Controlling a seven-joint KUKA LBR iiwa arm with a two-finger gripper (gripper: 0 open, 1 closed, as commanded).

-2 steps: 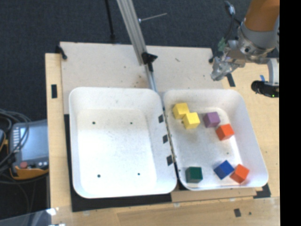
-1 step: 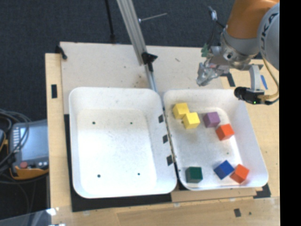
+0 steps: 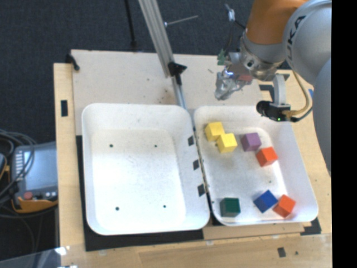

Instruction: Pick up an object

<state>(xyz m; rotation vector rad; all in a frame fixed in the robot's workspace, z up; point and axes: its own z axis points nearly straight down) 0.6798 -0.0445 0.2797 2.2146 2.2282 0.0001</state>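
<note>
Blurred gripper, fingers indistinct.

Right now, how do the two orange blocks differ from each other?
The upper orange block lies mid-bin beside the purple block; the lower orange block sits by the near rim, touching the blue block. Both look alike in colour and size, and both sit turned askew.

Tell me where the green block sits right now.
The green block lies in the right bin, at its near-left corner by the divider between the bins, left of the blue block.
</note>
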